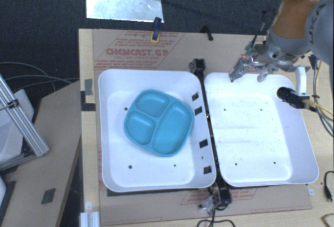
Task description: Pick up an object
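The claw (pixel 249 69) is hovering open and empty over the right white bin's (pixel 261 168) far edge, leaving the blue divided plastic plate (pixel 158 122) lying unpicked in the left white bin (pixel 112 168).

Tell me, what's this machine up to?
A robot arm is meant to pick something up. Its gripper hangs over the back edge of the right bin, open and holding nothing. The only thing to grab, a blue plate with three sections, lies untouched in the left bin.
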